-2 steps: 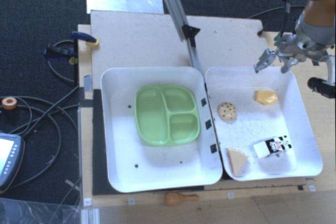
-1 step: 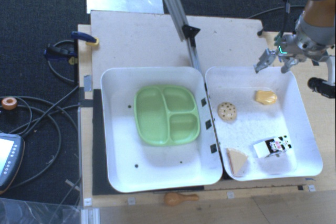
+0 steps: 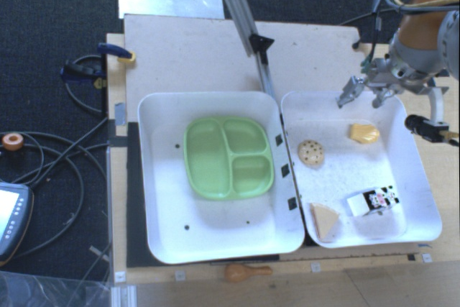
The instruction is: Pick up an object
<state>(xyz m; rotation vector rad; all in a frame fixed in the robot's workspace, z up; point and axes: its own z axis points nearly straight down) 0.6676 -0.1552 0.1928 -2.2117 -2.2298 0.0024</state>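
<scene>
We see the arm point(image 3: 424, 18) entering from the right, w/ the gripper point(image 3: 365, 93) hovering over the far edge of the right bin point(image 3: 413, 154). Its two fingers stand apart, nothing between them.

Right bin contents:
- yellow piece point(image 3: 364, 133), near the far side, just below the gripper but clear of it;
- round cookie point(image 3: 311, 153), near the left wall;
- tan wedge point(image 3: 324, 220), at the near-left corner;
- small black-and-white carton point(image 3: 371, 200), lying near the wedge, approx. toward the near-right.

Left bin point(image 3: 162, 226) holds a green divided plate point(image 3: 228, 157), flat, approx. centred.

A tan object point(image 3: 248, 272) lies on the bench, just in front of the bins.
</scene>
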